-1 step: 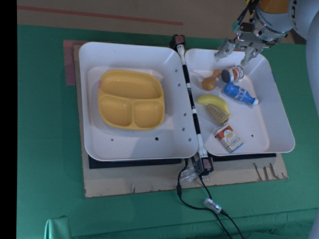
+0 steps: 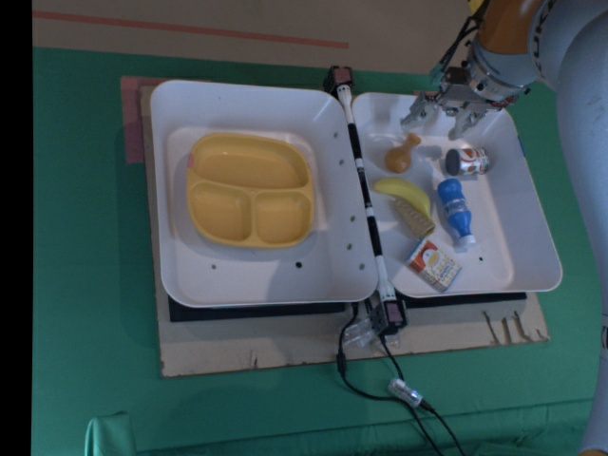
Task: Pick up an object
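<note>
— The hand [image 2: 445, 112] is hanging over the far part of the right bin [image 2: 532, 245], its fingers [image 2: 416, 114] spreading apart and pointing down, with nothing sitting between them.

— What is lying closest to it?

— A small can [image 2: 466, 161] with a dark lid is lying on its side just nearer than the hand and slightly to the right. A brown pear-shaped toy [image 2: 401, 154] is lying nearer too, a little to the left. Neither is touching the fingers.

— And the rest of that bin?

— A banana [image 2: 403, 192] is resting nearer still, close to the bin's left wall, with a tan ridged piece [image 2: 415, 217] lying against its near side. A blue bottle [image 2: 456, 211] is lying to the right of the banana, pointing towards the near edge. A small orange and white carton [image 2: 435, 264] is sitting nearest of all, well apart from the hand.

— What is the left bin [image 2: 190, 283] holding?

— A yellow divided tray [image 2: 251, 189], lying flat in its middle.

— How are the bins sitting?

— Side by side, meeting along a strip in the middle, on a cardboard sheet [image 2: 285, 345] that is lying on the green worktop [image 2: 85, 255]. A black cable [image 2: 370, 378] is trailing from the near end of that strip towards the near edge.

— And the arm [image 2: 560, 27]?

— It is reaching in from the far right, its orange band showing above the wrist.
</note>
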Controlling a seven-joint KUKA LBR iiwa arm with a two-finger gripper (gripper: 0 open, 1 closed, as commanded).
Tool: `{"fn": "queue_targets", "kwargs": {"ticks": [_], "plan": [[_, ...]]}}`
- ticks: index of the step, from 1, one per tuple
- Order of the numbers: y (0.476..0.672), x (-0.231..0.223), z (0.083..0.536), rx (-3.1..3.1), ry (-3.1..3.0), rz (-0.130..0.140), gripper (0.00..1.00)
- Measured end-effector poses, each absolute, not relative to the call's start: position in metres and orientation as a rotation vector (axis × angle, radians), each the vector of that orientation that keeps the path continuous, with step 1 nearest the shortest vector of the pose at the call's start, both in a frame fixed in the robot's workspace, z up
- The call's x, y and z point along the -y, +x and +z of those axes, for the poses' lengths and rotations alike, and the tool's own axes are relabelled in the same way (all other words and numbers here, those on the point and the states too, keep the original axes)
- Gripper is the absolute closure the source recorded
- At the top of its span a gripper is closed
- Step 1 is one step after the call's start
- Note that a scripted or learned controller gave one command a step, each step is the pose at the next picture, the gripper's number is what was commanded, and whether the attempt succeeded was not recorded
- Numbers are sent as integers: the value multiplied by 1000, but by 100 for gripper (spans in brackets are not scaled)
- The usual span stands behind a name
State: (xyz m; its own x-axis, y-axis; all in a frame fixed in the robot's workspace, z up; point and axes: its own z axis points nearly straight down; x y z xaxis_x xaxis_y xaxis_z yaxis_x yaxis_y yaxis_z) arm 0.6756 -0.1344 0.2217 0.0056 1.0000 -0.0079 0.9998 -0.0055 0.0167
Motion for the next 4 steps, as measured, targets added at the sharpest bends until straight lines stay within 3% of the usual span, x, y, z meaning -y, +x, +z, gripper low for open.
{"fn": "queue_targets", "kwargs": {"ticks": [1, 2, 3, 4], "plan": [[659, 143, 187, -2205, 2218, 4, 0], [662, 147, 206, -2186, 2212, 15, 100], [626, 119, 345, -2206, 2216, 11, 100], [701, 125, 341, -2205, 2217, 5, 100]]}}
